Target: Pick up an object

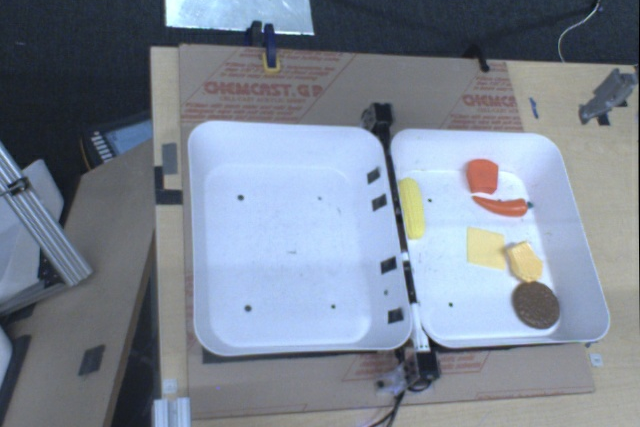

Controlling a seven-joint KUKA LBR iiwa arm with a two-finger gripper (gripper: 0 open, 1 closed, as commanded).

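Best aim for the round brown cookie-like disc (537, 305), lying apart near the right white bin's (575, 205) corner; tool's state: cannot tell

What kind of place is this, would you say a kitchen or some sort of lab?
Most likely a robotics lab test bench, not a kitchen. Two shallow white plastic bins sit clipped side by side on a printed cardboard sheet, the small toy food pieces look like grasping props, and black cables trail across dark carpet.
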